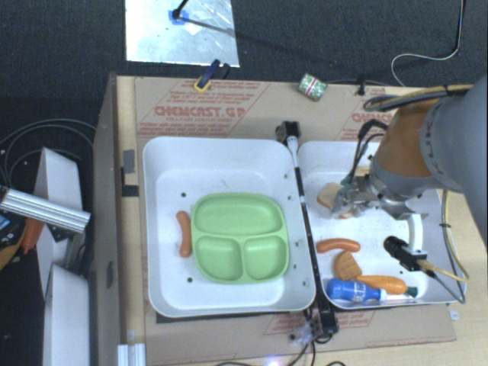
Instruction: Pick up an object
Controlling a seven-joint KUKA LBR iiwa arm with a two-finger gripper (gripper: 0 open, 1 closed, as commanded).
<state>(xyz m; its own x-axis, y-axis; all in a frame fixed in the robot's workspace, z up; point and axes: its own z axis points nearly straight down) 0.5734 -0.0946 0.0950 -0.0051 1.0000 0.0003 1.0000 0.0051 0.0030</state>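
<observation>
**Right bin, near edge.** The right bin [324, 158] is a shallow white tray with smooth walls. At its 6 o'clock a blue bottle [352, 290] lies on its side along the near wall. A tapered orange carrot [381, 284] rests just behind it, and the two are touching or nearly so. Both are probably toy items of smooth, hard plastic. They are likely to roll if nudged.

**Right bin, middle.** A rough-looking brown lump [348, 265], possibly a bread piece, sits just beyond the bottle. A slim, glossy red-orange sausage [338, 245] lies crosswise at the lump's 12 o'clock.

**Work zone.** The gripper [352, 204] is lowered into the bin at about its 10 o'clock position. It is against, or just beside, a tan rounded food piece [329, 197] that lies at the gripper's 9 o'clock, close to the divider. This piece is judged to be the pick target. The view does not show contact or a hold. Whether the gripper is open or closed cannot be determined. The grey arm [427, 151] descends from 3 o'clock, and this approach keeps it clear of the near items.

**Left bin.** The left bin [221, 166] holds a matte green divided plate [240, 235] at its centre. A second sausage [184, 233] lies lengthwise at the plate's 9 o'clock, just off its rim.
</observation>
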